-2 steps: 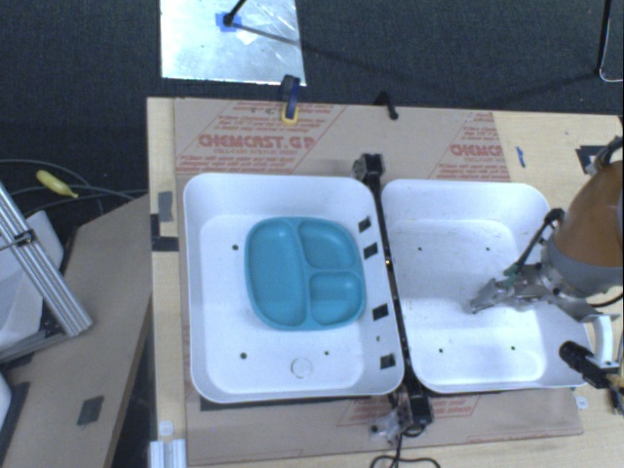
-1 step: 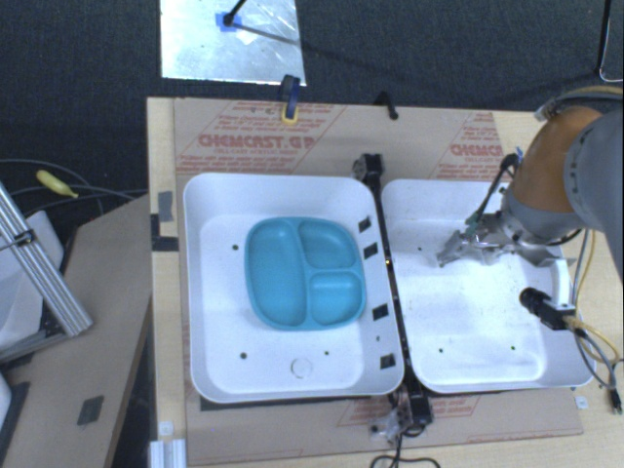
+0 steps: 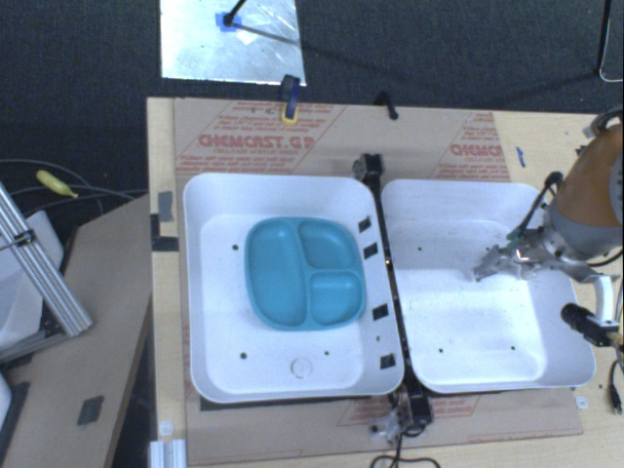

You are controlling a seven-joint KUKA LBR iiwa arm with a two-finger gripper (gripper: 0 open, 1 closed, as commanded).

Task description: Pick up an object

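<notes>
Gripper [image 3: 485, 268] over right bin [image 3: 468, 359], upper middle; cannot tell how it is set. Blue divided plate [image 3: 304, 272] lies flat, centre of left bin [image 3: 214, 261].

A dark carpeted floor [image 3: 439, 27] is seen beyond the bench's far edge, where a shiny metal sheet [image 3: 231, 25] is laid, while a brown-paper-covered board [image 3: 292, 135] is spread across the bench and aluminium framing [image 3: 34, 271] is propped at the left edge.

One camera looks down aslant from above on both bins [image 3: 210, 203].
</notes>
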